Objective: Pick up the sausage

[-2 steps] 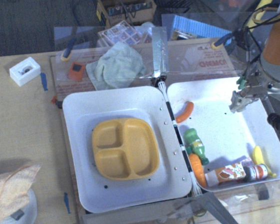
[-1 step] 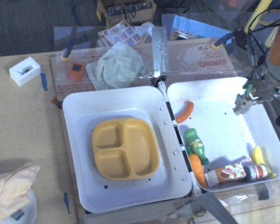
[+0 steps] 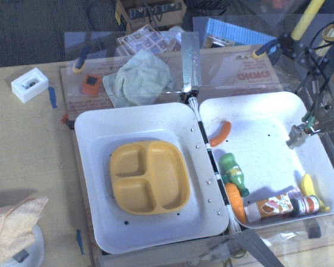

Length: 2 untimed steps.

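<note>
camera view puts the sausage [image 3: 220,134] in the right bin [image 3: 253,105], lying at a slant near the bin's upper left corner, just beside the divider between the two bins. i judge the task at its approach step: my gripper [image 3: 296,135] sits at the right bin's right rim, well apart from the sausage and holding nothing. i cannot tell from here whether it stands apart or together.

next move, as i judge it: carry the gripper leftward across the bin, turn it to cross the sausage's short axis, then descend. the sausage lies close to the bin wall, so there is little room on that side and a collision with the rim is a risk.

other items noted in the right bin: a green bottle [image 3: 232,172] below the sausage, a carrot [image 3: 235,202] under that, a sauce bottle [image 3: 281,207] along the lower edge, a banana [image 3: 309,187] at lower right. none touches the sausage; the straight path across the bin floor looks open. left bin [image 3: 93,168] holds a yellow tray [image 3: 150,177].
</note>
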Available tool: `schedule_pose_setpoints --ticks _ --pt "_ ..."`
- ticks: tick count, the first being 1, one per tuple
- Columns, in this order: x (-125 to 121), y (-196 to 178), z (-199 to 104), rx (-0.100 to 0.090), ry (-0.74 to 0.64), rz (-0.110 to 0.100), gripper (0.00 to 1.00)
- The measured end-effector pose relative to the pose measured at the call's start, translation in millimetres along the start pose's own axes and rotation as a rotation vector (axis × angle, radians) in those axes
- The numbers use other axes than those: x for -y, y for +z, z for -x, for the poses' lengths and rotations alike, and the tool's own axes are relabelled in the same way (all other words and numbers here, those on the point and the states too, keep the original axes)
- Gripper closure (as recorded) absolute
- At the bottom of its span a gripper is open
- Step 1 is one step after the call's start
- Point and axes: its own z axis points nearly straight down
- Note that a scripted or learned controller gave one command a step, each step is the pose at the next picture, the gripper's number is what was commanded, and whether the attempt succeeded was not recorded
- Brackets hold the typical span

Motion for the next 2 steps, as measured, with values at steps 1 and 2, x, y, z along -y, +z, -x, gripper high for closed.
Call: schedule_pose_setpoints --ticks 1,2 --pt "37 2 1 0.0 -0.083 0.0 1.0" --pt "22 17 -67 -0.001 -0.215 0.0 1.0"
